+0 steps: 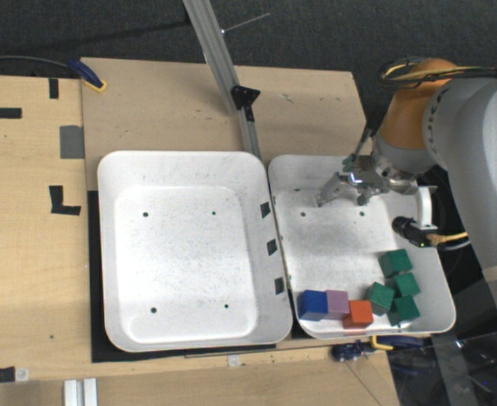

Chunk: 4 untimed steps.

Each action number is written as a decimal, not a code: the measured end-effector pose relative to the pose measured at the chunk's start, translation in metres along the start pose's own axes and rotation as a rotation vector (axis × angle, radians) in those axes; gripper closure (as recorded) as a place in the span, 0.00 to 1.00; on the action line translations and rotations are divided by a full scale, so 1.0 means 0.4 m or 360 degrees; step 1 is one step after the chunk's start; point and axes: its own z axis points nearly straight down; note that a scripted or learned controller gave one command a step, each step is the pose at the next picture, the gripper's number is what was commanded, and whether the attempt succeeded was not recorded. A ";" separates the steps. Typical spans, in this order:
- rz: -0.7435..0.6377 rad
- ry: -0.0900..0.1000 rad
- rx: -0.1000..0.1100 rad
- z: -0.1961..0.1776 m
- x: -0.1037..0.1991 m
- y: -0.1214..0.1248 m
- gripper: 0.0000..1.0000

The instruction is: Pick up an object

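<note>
The pincer [350, 186] hung over the far part of the shallow white right bin [316, 235], its dark fingers spread apart with nothing between them. Judged from that pose, it was poised for a descent, not gripping. The pickable things lay well apart from it, crowded along the bin's near edge: a blue cube [313, 304], a pale purple cube [337, 302], an orange cube [360, 313] and several dark green blocks [398, 284] toward the right corner. The shallow white left bin [113, 227] sat beside it on the wooden tabletop [163, 100].

Matt wooden bench [172, 108], speckled white bins [184, 252]
</note>
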 end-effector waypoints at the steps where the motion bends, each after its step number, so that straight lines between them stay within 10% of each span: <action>1: -0.0003 0.0000 -0.0009 -0.035 0.002 0.004 1.00; 4: -0.0001 0.0001 -0.0017 -0.387 0.008 0.005 1.00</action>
